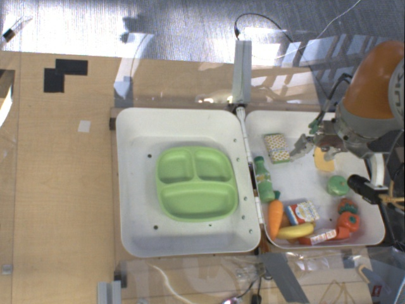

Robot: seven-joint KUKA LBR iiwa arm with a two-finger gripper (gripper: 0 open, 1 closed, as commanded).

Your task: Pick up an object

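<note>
The right bin point(373, 233) holds several toy items: a patterned small box point(276, 147), a green bottle point(262, 180), a carrot point(274, 216), a banana point(296, 231), a red-and-blue carton point(304, 211), a green round piece point(338, 184), a yellow piece point(324, 163) and a red-orange vegetable point(348, 220). My gripper point(312, 149) hangs over the bin's back part, between the patterned box and the yellow piece. It is open, with nothing between its fingers. One finger point(299, 147) points toward the patterned box.
The left bin point(136, 233) carries a green divided plate point(197, 183). A low wall point(248, 170) separates the two bins. A red tube point(323, 236) lies at the right bin's front edge. The arm point(373, 100) covers the right bin's far right corner.
</note>
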